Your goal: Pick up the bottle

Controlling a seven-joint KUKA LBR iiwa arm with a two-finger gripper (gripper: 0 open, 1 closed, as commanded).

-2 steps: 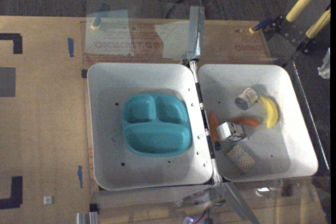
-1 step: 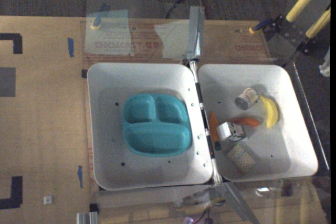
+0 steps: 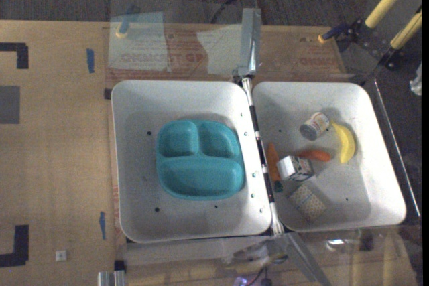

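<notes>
Bottle (image 3: pixel 314 125) lies tipped in the right bin (image 3: pixel 385 201), just beside the banana (image 3: pixel 344 142). We judge it light, stiff plastic w/ a smooth, slippery round body that may roll; take it across the middle. Gripper state: we can't tell.
</notes>
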